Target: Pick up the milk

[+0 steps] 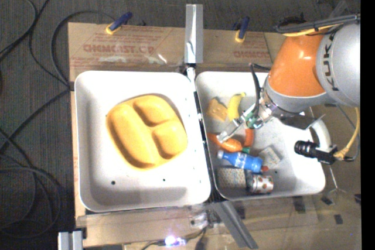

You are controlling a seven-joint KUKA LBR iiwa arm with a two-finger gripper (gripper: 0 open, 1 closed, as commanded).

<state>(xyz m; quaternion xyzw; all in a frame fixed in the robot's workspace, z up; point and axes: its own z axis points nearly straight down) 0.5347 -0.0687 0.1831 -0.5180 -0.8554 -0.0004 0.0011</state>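
Dark grey carpet with loose cables surrounds a cardboard-topped bench [135, 47]. Left bin [94, 184] (smooth white plastic) holds a yellow divided plate [147, 130]. Right bin [304, 181] holds a blue bottle [241, 160], banana [235, 103], a can [261, 183]. Gripper [243, 124] hangs over the clutter, jaws' state unclear. Can't pick out the milk.

The left bin [88, 184] holds a divided plate [146, 130] near its middle. In the right bin [313, 181], a banana [235, 103] lies at the back, a carrot [229, 144] before it, then a bottle [241, 160], with a can [260, 183] nearest the front edge.
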